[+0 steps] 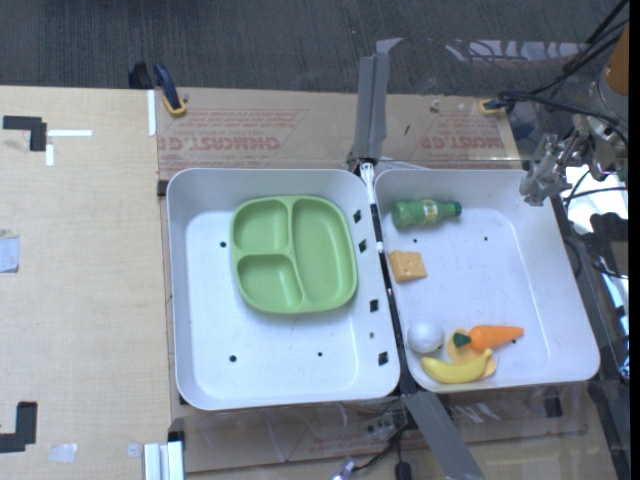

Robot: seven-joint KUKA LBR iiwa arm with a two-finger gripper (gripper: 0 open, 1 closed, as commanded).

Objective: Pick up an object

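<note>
**Two bins on the bench, gripper hanging at the right bin's far right corner**

A pale wooden bench (80, 268) carries two shallow white bins side by side, with brown cardboard behind them and dark floor beyond. A blue and yellow clamp (168, 93) sits at the cardboard's far left corner.

The arm enters from the right, with cables trailing off toward the top right corner of the view. Its gripper (545, 173) hangs over the far right corner of the right bin (520, 298), above the rim and apart from every object. It is small and partly washed out by glare, so I cannot tell how the jaws stand.

The left bin (200, 358) holds one thing: a green divided plate (295, 255) with three compartments, lying flat toward the bin's far side, nearer the divider between the bins than the left wall.

In the right bin, a green bottle (425, 212) lies on its side near the far left corner, its long axis running left to right, cap end toward the right. Just in front of it, beside the left wall, lies a tan block (407, 266). Near the front edge, a white ball (426, 337) sits next to a carrot (488, 337), whose long axis runs left to right, orange tip pointing right and green top at the left. A yellow banana (458, 369) curves just in front of both, close to the front rim.
</note>
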